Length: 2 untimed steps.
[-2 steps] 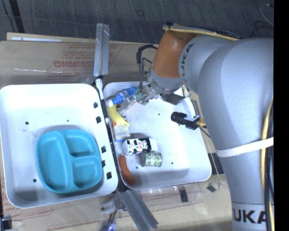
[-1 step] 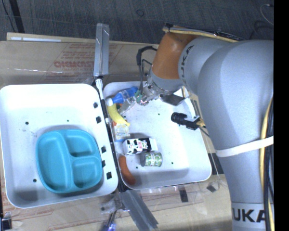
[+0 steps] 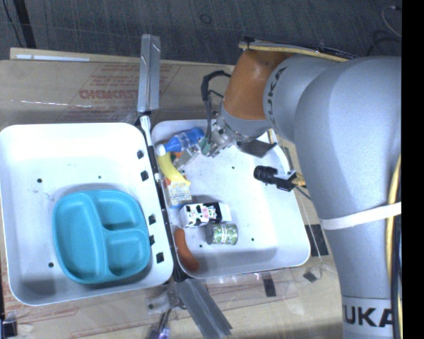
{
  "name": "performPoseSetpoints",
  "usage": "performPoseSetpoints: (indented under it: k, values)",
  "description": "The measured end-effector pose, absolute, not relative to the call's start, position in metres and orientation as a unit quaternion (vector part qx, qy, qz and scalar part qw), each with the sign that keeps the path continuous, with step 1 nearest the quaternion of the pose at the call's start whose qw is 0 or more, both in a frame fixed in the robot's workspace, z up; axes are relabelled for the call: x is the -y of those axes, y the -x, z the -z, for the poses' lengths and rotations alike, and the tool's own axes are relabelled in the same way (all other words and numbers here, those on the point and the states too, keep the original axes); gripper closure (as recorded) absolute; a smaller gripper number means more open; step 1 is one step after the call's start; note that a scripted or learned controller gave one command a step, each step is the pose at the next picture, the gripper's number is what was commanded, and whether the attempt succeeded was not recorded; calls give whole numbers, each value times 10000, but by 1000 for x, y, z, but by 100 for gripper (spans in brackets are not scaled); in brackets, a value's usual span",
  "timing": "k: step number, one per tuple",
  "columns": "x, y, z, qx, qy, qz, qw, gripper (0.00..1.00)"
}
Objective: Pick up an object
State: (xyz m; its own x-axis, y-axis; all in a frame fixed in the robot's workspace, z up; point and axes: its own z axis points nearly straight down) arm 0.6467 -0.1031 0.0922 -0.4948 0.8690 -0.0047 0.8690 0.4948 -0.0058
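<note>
Camera view, from above and at a slant. The gripper (image 3: 209, 147) sits low in the upper left corner of the right bin (image 3: 297, 249), at the end of the grey arm (image 3: 332, 119), which enters from the right of the frame. The wrist hides the claw's opening, so I cannot tell from here whether it is wide or narrow, and nothing can be seen held in it.

The nearest candidate for the pick is the blue bottle (image 3: 184, 141). It lies just left of the claw, close to touching it, against the bin's upper left wall. A good grasp probably means centring the claw over the bottle's body, clear of the wall, and closing across its narrow width. The wall leaves little room on the far side, and a round body may roll away.

Below the bottle a yellow item (image 3: 167, 169) runs along the left wall. Lower, near the frame's centre, lie a black-and-white box (image 3: 200, 214) and a green can (image 3: 223, 233), with an orange item (image 3: 186, 251) at the bin's lower left corner. All are well apart from the claw. The left bin (image 3: 28, 154) holds a blue divided tray (image 3: 99, 235).
</note>
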Motion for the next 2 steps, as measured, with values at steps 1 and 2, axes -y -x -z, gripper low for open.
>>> performPoseSetpoints:
  k: [1,2]
  values:
    - [107,-648,-104,-8647,-5022,66,48,100]
    - [107,-646,-103,-8647,-5023,77,19,0]
